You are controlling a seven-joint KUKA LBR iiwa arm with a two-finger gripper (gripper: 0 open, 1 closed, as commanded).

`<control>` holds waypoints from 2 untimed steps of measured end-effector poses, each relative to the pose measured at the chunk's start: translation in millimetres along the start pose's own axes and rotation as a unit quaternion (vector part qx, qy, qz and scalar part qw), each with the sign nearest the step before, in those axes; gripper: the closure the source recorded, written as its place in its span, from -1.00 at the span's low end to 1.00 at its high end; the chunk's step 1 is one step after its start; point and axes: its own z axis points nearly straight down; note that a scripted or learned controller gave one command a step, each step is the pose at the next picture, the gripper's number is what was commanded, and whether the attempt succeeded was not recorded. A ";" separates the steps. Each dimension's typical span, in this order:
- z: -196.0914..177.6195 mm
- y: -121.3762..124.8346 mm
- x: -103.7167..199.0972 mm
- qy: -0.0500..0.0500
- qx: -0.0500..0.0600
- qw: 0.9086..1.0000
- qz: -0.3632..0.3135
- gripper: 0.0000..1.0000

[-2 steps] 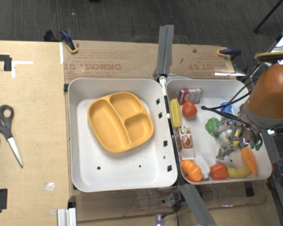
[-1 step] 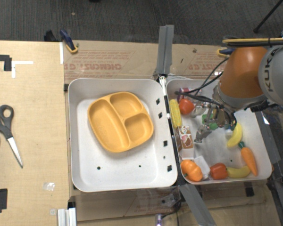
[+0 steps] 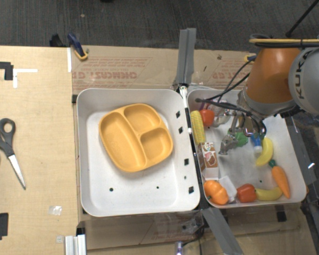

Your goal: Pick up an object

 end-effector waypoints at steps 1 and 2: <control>-0.4 -18.2 13.4 0.001 0.000 0.999 -0.032 -1.00; 0.2 7.5 19.6 0.001 -0.001 1.000 -0.020 -1.00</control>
